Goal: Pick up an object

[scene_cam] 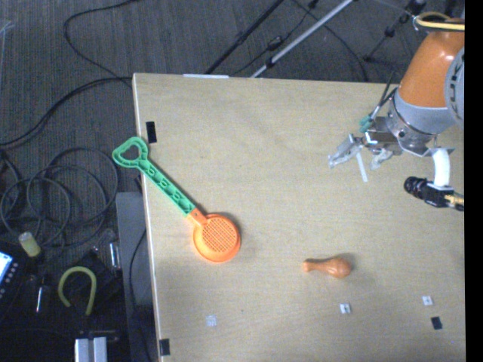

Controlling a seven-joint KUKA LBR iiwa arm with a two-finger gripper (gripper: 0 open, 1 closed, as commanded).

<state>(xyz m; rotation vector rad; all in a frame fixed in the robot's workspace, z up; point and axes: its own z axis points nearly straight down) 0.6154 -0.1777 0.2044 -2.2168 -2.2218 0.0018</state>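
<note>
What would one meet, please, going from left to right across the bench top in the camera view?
Green-handled orange strainer → small orange gourd-shaped piece → pincer, above the bench surface at the right.

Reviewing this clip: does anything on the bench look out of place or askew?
Yes: the strainer, orange head and green handle, lies slantwise with its handle loop past the bench left edge. A small orange piece lies apart. The gripper hovers away from both.

no text – nothing readable anywhere
</note>
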